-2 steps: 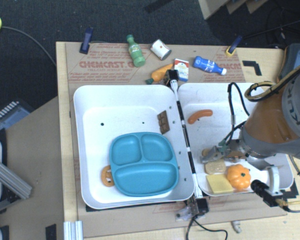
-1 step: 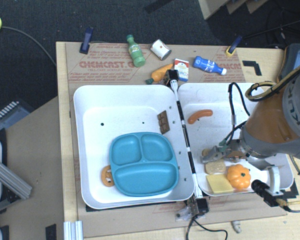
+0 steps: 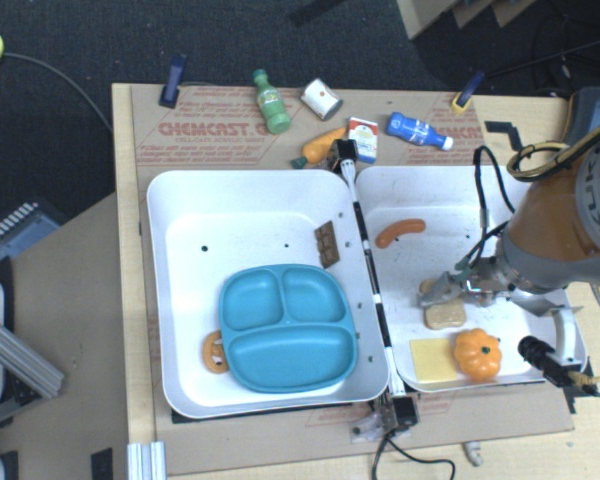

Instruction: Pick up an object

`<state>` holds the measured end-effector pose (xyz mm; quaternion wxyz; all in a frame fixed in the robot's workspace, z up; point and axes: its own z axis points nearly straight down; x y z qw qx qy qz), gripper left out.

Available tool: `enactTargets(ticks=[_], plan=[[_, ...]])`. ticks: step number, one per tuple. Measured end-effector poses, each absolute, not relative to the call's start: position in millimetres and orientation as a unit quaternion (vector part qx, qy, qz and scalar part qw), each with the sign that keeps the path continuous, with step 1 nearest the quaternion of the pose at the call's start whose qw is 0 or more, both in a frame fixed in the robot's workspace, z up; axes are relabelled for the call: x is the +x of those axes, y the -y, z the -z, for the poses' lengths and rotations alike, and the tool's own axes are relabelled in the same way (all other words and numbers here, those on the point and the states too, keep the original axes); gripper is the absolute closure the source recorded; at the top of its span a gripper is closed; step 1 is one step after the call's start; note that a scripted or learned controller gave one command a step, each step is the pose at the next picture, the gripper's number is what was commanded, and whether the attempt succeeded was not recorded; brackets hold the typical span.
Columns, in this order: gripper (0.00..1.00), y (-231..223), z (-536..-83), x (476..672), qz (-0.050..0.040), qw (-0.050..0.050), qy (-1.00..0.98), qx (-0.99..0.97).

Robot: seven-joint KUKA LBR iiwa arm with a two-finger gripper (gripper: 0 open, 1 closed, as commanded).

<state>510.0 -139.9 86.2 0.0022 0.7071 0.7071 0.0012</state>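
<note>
Nearest the lower edge of the frame, a blue divided plate (image 3: 285, 328) lies in the left bin (image 3: 180, 218), with a small brown pretzel-like piece (image 3: 215, 353) tucked against its lower left and a dark brown block (image 3: 326, 244) near the bin's right wall. Lower right, the right bin (image 3: 430, 183) holds a yellow slab (image 3: 432, 359), an orange pumpkin (image 3: 478, 354) touching it, a tan biscuit-like piece (image 3: 445, 315) just above them, and a sausage (image 3: 400, 231) higher up. Just above the biscuit, the tool (image 3: 442, 289) sits low in the right bin on the grey arm (image 3: 555, 238); whether it is wide or narrow I cannot tell, and nothing is seen held in it. Red lettering on the surface (image 3: 220, 128) reads "CHEMCAST". Along the top of the frame lie a green bottle (image 3: 272, 103), a white can (image 3: 321, 98), a small red-and-white carton (image 3: 363, 138) and a blue bottle (image 3: 418, 131)
</note>
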Motion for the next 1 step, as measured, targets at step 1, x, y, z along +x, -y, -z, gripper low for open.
enactTargets(ticks=[1], plan=[[1.00, 139.6, -96.5, 510.6, -0.0017, 0.003, -0.707, 0.707]])
